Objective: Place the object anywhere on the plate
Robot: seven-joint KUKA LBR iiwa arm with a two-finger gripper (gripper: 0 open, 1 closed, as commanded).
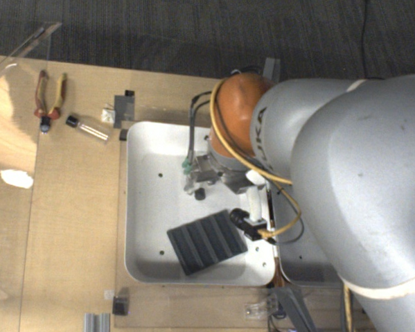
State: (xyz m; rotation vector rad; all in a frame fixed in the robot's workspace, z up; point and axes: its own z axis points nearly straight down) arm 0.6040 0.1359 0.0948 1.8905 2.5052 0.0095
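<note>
The camera view looks down at a slant on a pale wooden bench [66, 210]. The grey arm [353, 169] comes in from the view's right and covers much of that side, its orange band [237, 104] sitting above the far edge of the white bin [150, 193] at the middle of the view.

The gripper [196, 176] hangs low over the middle of this bin, towards its far half. From above, the wrist hides most of it, so it cannot be told how far open it is or whether it has hold of anything. A small dark tip [200, 193] shows just under it, close to the bin floor; whether this belongs to the tool or is a loose piece cannot be told.

The dark ribbed slab [207, 242] lies flat on the floor of the same bin, in its near half and towards the right wall, turned at an angle to the walls. It lies near the gripper but apart from it.

A corner of the second bin [305, 270] shows under the arm at the right.

On the bare bench to the left lie red-handled pliers [50, 97], a small clear tube [89, 128] with a black cap, and a white patch [16, 179]. A small grey bracket [125, 107] stands just beyond the bin's far left corner.
</note>
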